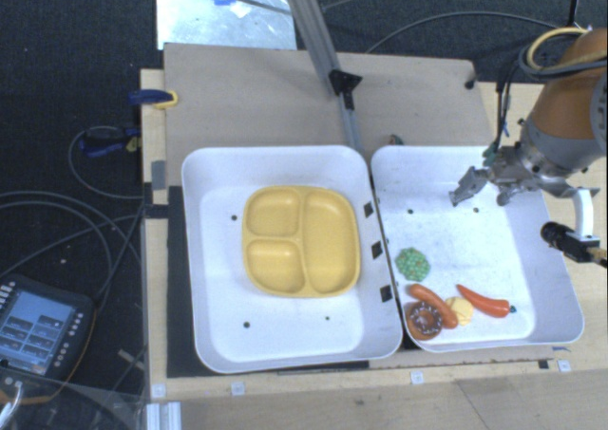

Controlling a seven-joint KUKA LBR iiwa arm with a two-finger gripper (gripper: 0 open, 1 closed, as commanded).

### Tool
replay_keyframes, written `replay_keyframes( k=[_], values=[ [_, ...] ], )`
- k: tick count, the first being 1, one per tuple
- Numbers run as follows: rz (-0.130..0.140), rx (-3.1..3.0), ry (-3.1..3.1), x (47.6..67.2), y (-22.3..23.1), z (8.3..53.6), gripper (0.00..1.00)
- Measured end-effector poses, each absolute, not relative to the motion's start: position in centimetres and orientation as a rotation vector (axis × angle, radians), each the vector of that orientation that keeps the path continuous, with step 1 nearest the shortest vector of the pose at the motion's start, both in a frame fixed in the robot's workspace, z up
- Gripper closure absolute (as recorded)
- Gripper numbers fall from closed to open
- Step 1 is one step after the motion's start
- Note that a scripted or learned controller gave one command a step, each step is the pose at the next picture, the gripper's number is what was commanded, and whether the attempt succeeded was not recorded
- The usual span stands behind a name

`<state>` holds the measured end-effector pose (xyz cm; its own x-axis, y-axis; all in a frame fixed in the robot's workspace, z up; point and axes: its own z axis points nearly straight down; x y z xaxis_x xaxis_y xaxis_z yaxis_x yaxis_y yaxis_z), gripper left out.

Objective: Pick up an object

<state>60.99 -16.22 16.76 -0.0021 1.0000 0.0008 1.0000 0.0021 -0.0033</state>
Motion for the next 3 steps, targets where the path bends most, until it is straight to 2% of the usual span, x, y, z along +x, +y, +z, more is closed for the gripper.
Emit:
replay_keyframes(
  k=[1, 2, 3],
  values=[
    [0.004, -2.219, -2.22, 61.2, -16.6, 10.6, 0.0],
    [0.001, -2.222, -2.222, 61.3, -16.5, 9.0, 0.0],
    [-0.004, -2.224, -2.224, 61.4, -16.6, 10.3, 1.0]
  ],
)
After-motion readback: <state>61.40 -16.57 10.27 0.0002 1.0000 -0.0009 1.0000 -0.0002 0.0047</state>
